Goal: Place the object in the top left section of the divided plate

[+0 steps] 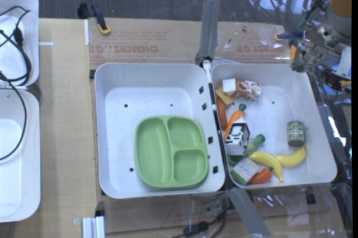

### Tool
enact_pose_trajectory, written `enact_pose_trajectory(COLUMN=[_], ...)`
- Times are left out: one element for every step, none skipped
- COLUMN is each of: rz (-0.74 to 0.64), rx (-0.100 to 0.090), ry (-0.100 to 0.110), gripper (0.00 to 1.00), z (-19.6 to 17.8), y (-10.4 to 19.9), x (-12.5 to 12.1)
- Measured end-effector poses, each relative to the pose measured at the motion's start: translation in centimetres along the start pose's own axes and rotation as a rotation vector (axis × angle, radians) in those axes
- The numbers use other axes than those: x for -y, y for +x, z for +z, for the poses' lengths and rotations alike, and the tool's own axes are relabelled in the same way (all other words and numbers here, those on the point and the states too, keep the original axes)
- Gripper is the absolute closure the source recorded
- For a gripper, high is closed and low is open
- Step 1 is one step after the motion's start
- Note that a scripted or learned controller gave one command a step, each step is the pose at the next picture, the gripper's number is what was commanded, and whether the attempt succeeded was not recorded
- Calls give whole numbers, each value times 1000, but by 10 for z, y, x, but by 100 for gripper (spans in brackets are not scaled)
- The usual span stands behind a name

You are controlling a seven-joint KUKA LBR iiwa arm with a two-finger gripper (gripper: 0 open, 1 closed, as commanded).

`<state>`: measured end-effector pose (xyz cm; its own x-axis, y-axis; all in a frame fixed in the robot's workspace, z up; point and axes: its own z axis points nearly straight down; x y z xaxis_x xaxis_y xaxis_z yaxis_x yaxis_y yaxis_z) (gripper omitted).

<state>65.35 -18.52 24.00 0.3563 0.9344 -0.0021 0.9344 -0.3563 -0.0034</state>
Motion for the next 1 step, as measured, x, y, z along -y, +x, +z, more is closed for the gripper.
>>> enact_pose_trajectory(rz=[-149], rx=[-1], ry=[0], gripper=[100], z=[18], y=[37], x=[96])
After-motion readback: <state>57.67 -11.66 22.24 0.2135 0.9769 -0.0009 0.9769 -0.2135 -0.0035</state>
